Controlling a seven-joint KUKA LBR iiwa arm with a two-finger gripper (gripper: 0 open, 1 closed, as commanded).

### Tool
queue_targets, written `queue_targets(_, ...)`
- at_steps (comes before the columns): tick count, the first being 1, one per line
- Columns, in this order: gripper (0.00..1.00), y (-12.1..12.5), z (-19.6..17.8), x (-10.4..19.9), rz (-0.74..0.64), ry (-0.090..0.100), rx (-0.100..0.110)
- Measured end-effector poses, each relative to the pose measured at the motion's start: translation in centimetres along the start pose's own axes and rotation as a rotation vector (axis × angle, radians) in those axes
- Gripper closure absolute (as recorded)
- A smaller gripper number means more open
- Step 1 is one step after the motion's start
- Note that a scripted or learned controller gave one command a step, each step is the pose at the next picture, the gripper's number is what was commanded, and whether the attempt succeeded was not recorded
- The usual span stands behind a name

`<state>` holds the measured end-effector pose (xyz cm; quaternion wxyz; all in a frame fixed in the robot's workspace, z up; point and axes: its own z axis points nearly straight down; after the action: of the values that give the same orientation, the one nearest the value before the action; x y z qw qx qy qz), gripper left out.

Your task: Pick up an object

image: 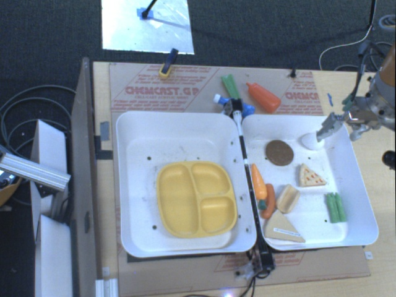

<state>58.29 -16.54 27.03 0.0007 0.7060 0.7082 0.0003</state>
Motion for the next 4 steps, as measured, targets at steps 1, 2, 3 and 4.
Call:
queue_targets(1, 0.00, 5.0, 9.2, 4.4, -0.006, 0.002, 0.002)
queue_targets(2, 0.00, 7.0, 18.7, 2.2, 0.002, 0.000, -0.004)
queue_targets(3, 0.00, 7.5, 18.2, 5.2, -0.002, -0.002, -0.009)
queue_targets(4, 0.00, 4.5, 18.1, 1.8, 0.004, 0.001, -0.009)
